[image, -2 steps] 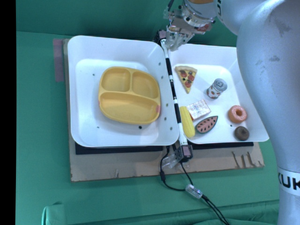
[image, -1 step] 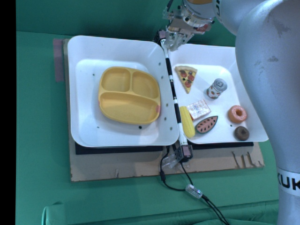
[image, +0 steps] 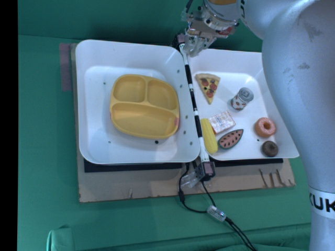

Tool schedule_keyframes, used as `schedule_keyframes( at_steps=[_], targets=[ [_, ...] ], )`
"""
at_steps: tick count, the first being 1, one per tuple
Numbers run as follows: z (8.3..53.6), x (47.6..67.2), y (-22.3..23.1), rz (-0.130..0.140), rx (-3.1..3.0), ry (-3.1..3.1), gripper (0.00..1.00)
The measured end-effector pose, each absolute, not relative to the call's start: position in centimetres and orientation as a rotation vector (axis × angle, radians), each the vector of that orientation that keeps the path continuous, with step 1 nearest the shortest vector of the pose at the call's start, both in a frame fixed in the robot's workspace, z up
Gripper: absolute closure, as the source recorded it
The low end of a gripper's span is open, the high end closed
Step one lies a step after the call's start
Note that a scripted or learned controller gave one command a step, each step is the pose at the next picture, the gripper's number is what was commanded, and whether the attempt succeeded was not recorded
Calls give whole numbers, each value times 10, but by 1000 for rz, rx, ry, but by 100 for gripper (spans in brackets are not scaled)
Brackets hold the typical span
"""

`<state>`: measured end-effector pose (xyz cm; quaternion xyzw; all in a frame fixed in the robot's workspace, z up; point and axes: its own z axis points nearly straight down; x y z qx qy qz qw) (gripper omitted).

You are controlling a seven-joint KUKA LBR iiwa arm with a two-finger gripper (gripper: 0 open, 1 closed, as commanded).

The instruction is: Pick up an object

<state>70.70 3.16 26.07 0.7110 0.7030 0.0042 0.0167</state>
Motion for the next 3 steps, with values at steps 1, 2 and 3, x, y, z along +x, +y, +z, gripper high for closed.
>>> schedule_keyframes(
  at_steps=[1,2,3],
  targets=[
    [260,707,32,12,2209,2183,0],
    [260,708,32,12,2208,2182,0],
    [259,708,33,9,2208,2178,0]
  ],
)
